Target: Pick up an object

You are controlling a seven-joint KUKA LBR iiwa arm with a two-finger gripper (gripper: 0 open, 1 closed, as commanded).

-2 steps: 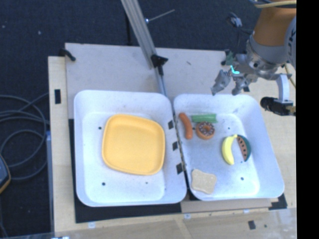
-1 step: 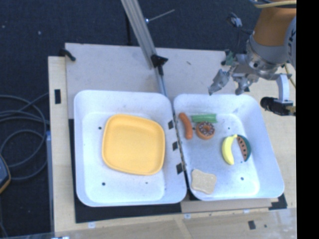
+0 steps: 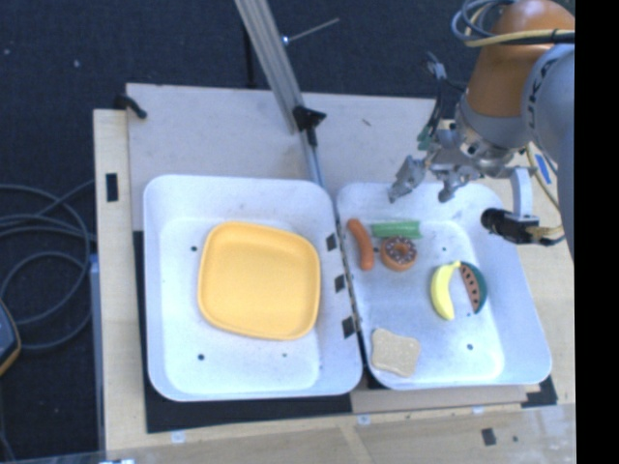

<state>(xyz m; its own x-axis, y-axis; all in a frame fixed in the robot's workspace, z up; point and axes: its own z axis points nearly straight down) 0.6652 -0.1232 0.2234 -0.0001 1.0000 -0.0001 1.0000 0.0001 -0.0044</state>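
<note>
My end effector (image 3: 426, 188) hangs released, grasping nothing. At its six o'clock, the small brown plastic doughnut (image 3: 397, 253) looks light, stiff; I'd pinch across its rim.

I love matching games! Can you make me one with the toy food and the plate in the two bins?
Things:
1. plate
2. hot dog
3. banana
4. bread slice

Places:
A. near corner of the right bin
B. alone in the left bin
C. touching the watermelon slice
D. beside the doughnut, by the divide

Pairs: 1-B, 2-D, 3-C, 4-A
</note>
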